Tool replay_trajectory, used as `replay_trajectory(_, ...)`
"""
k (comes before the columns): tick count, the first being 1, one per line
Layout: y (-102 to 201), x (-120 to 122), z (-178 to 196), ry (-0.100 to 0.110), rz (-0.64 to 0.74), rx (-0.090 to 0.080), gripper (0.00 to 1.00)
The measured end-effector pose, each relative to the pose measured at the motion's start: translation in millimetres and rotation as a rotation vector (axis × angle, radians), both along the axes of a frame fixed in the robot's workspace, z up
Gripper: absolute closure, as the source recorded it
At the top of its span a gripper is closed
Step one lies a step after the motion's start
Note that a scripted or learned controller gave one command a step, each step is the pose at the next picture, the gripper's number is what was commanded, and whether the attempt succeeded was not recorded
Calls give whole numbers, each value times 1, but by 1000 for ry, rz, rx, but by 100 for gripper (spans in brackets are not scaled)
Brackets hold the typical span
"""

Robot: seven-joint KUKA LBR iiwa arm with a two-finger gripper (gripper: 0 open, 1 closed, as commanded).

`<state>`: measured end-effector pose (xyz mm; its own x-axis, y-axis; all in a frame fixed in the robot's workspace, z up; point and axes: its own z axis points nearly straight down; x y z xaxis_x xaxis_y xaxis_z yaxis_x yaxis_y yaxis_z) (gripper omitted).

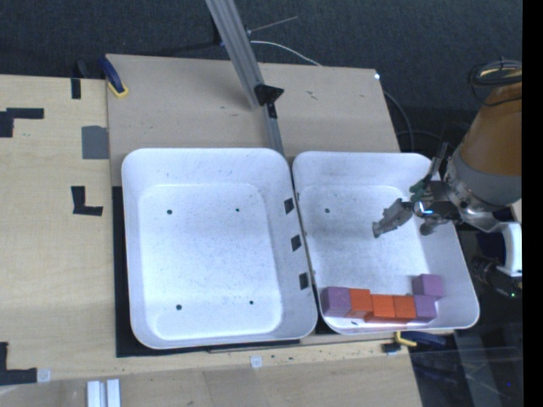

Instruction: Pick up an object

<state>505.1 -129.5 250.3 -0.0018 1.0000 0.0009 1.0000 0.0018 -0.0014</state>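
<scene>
A row of small blocks lies along the near wall of the right bin. From left to right I see a purple block, two orange blocks, and a purple block with another purple block just behind it. My gripper hangs over the middle of the right bin, pointing left and well clear of the blocks. Nothing shows in it. The orange-banded arm comes in from the right.
The left bin stands beside the right one. A slanted metal pole runs down from the top to the gap between the bins. Blue and yellow clamps sit at the board's far left corner and near edge.
</scene>
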Motion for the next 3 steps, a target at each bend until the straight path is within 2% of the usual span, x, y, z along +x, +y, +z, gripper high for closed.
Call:
replay_trajectory(1, 59, 5, -49, 5, 4, 2, 0)
replay_trajectory(2, 119, 12, -60, 3, 5, 1, 0)
replay_trajectory(3, 116, 59, -59, -2, 1, -1, 0)
